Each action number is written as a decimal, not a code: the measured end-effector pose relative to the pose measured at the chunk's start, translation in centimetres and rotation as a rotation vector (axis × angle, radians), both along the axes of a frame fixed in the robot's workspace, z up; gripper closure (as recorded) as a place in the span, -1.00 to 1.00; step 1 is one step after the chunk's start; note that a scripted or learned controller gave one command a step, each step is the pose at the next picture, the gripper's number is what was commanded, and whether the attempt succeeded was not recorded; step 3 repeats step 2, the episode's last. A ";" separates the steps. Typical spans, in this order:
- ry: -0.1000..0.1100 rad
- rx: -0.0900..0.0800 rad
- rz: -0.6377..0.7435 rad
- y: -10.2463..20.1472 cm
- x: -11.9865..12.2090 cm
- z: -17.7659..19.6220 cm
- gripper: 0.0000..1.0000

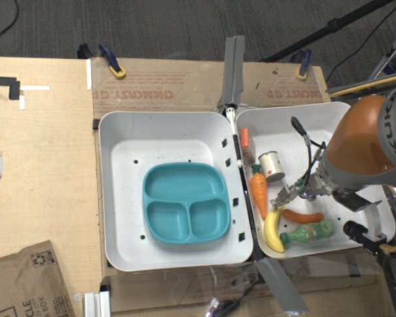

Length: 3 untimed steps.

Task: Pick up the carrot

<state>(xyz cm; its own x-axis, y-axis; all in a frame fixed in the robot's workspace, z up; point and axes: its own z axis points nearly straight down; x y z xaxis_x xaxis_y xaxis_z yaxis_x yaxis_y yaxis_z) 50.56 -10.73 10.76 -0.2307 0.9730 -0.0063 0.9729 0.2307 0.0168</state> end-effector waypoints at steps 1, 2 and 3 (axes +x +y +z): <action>0.003 -0.002 -0.004 -0.2 -0.1 0.8 1.00; 0.020 0.002 -0.127 6.4 2.4 8.3 1.00; 0.020 0.002 -0.127 6.4 2.4 8.3 1.00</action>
